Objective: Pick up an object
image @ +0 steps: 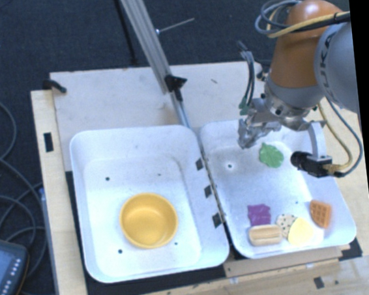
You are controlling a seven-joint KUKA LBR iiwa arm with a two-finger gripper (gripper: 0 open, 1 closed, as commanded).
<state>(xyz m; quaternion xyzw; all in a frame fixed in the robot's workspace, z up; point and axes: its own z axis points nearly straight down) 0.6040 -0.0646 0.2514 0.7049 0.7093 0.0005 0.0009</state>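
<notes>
My gripper (246,137) hangs over the back of the right bin (230,171), its fingers pointing down just left of a green leafy piece (271,155). Nothing shows between the fingers. Along the right bin's front lie a purple piece (259,213), a tan bread roll (265,235), a speckled cookie (285,222), a yellow piece (301,232) and an orange waffle (320,213). A yellow bowl (149,219) sits in the left bin (94,159).
A slanted metal pole (155,52) rises from the back between the bins. A black fitting (307,161) with cables hangs beside the wrist on the right. A tablet (4,274) lies off the bench at the left.
</notes>
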